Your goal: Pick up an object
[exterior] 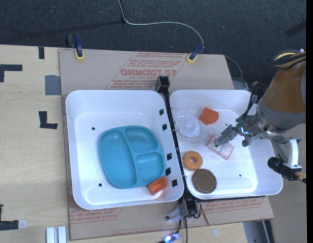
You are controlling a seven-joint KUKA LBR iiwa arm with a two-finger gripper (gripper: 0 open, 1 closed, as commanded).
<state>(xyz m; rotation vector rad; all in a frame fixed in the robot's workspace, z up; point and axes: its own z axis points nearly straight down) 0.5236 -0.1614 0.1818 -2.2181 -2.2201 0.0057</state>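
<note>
The claw [223, 137] hangs low over the right bin [247, 186], its dark fingers spread a little above a small flat packet [221, 148] with red print. Nothing sits between the fingers, so it holds nothing that I can see.

That packet looks to be the thing it is after. It lies in the middle of the right bin, flat on the white floor, just beside an orange ring [192, 160] and near a brown disc [203, 180]. I would guess it is very light and thin, maybe a crinkly wrapper or card, so it may slide or flex instead of lifting. Pinching it by an edge or across its short side seems the best hope; pressing straight down on the flat face would likely find nothing to grip.

The other things in that bin would handle differently: an orange block [209, 116] looks stiff and easy to squeeze, while a clear plastic cup [188, 125] is probably slick and easily crushed. In the left bin [75, 135] a blue divided plate [132, 155] lies with a small orange piece [157, 186] at its lower corner.

The red print on the packet is too small to read. On the cardboard sheet [95, 70] under the bins, red letters read roughly "CHEMCAST GP", seen upside-down at the far edge of the counter [25, 151].
</note>
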